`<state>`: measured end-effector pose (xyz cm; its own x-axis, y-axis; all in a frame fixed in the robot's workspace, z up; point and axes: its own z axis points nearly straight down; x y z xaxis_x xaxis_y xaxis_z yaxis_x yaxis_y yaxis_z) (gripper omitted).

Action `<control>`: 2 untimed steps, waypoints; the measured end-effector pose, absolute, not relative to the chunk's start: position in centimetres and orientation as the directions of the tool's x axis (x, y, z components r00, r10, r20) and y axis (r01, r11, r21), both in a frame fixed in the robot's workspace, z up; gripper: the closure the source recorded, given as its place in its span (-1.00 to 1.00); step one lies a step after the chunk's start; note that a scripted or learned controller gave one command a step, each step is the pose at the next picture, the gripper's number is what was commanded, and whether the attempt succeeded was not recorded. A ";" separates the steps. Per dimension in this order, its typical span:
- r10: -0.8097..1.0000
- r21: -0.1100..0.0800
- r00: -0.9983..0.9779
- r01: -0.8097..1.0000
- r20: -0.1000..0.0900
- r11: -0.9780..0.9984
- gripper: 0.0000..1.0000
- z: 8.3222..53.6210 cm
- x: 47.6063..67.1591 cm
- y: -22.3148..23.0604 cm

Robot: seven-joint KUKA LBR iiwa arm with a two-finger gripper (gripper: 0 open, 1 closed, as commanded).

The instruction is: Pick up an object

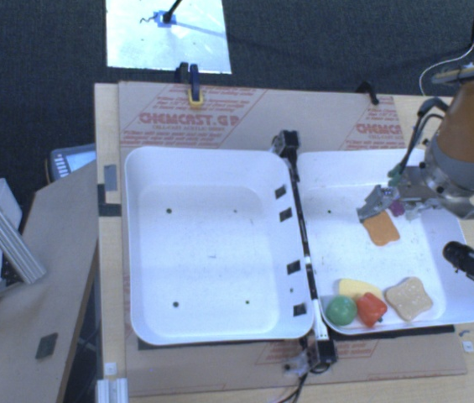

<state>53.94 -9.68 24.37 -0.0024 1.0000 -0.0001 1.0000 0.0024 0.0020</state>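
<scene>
Bright, even light; soft focus

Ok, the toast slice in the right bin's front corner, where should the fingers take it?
The toast slice lies flat, so come straight down and pinch across its narrow sides. The red piece crowds its left edge; favour the freer far and right edges.

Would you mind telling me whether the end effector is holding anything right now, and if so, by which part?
It cannot be told. The end effector sits right at the upper edge of the orange slice in the right bin, but no hold is visible.
</scene>
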 end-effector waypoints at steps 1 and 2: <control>1.000 0.005 -0.004 1.000 0.000 0.004 1.00 25.5 54.0 -9.7; 1.000 0.021 -0.008 1.000 0.000 0.008 1.00 42.8 51.9 -5.6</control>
